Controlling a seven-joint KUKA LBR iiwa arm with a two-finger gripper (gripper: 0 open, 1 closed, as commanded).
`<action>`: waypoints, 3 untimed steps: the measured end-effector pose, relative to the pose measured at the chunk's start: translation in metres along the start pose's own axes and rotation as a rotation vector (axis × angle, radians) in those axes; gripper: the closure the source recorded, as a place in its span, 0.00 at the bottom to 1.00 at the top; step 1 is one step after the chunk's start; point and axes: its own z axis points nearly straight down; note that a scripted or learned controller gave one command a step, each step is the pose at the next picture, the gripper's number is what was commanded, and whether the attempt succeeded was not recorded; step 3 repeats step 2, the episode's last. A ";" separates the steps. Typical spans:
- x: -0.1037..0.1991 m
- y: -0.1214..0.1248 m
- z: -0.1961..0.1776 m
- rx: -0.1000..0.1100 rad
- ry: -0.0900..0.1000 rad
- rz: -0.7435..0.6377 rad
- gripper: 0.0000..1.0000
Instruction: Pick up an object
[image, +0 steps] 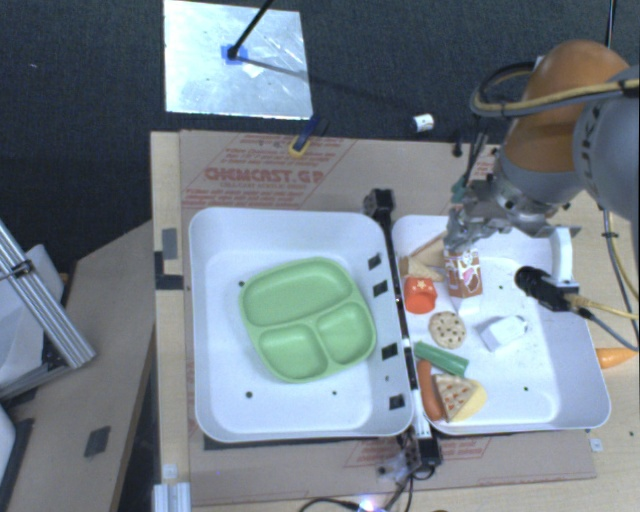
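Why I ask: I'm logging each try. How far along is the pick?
Approach looks done: the gripper sits right over the red-and-white carton in the right bin. In hand: nothing confirmed; the carton seems to rest on the bin floor, and a grasp cannot be made out. Left: a secure grip and the lift. The cookie and pizza slice lie apart from it.

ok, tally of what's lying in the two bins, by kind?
green divided plate: 1
small carton: 1
white block: 1
toy food: 6 (cookie, pizza slice, green stick, sausage, red piece, tan wedge)
total: 9
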 end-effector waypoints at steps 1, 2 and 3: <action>0.009 0.001 0.005 0.002 0.000 -0.003 1.00; 0.006 -0.008 0.009 0.003 -0.001 0.002 1.00; 0.006 -0.008 0.009 0.003 -0.001 0.002 1.00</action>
